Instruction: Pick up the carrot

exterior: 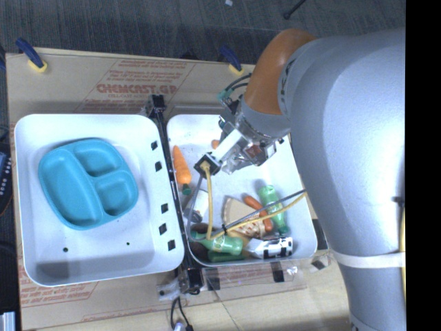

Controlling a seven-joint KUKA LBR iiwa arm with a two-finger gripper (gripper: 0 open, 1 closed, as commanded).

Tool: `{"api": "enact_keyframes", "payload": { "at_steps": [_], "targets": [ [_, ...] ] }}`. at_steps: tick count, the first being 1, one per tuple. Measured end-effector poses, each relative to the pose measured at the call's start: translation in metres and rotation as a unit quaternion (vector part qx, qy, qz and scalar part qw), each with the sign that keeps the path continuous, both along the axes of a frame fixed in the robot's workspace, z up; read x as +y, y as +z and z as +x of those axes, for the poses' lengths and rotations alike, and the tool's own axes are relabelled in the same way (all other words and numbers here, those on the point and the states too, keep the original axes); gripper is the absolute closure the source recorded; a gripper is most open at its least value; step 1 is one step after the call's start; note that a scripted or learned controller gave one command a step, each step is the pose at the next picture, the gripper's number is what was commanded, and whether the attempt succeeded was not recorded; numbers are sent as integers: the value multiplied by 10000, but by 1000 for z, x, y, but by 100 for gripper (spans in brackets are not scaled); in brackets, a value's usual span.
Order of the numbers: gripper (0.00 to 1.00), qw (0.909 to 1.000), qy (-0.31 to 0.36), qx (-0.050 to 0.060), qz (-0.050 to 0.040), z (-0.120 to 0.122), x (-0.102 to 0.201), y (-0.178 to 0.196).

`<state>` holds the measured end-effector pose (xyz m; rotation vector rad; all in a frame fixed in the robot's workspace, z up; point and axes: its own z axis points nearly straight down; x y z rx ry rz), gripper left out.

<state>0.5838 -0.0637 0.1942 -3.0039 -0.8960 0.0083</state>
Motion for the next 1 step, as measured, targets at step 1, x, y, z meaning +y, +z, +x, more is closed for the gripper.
{"api": "enact_keyframes", "payload": {
  "at_steps": [1],
  "targets": [
    [0, 10000, -6, 24, -3, -1, 0, -2]
  ]
}}
